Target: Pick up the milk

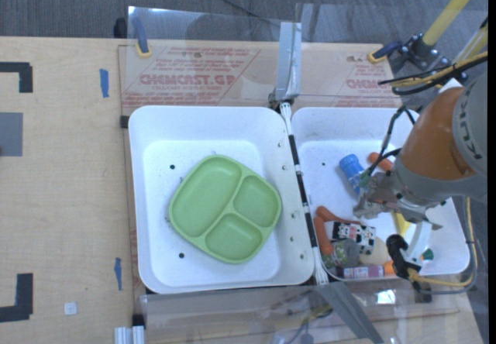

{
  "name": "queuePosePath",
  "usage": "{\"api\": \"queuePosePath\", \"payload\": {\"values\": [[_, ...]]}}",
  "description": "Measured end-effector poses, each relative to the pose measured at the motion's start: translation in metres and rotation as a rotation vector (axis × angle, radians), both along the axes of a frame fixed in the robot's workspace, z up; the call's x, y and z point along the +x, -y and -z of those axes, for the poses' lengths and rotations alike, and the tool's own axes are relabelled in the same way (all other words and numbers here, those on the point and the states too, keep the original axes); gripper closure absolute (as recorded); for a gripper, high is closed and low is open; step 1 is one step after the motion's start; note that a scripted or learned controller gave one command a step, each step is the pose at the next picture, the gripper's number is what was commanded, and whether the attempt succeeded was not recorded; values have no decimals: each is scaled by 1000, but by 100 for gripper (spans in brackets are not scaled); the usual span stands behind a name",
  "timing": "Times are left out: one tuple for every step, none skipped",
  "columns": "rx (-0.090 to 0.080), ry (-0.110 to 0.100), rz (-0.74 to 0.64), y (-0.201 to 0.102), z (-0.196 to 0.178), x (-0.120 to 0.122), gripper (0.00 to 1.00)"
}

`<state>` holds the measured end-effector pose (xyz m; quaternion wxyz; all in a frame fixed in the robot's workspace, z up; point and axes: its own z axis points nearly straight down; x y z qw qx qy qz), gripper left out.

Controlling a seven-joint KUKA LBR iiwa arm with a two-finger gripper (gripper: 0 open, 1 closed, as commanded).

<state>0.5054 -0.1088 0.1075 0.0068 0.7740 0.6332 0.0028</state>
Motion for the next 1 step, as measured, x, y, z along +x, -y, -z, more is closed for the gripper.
{"api": "queuePosePath", "payload": {"values": [[0, 0, 0, 0, 0, 0, 0]]}}
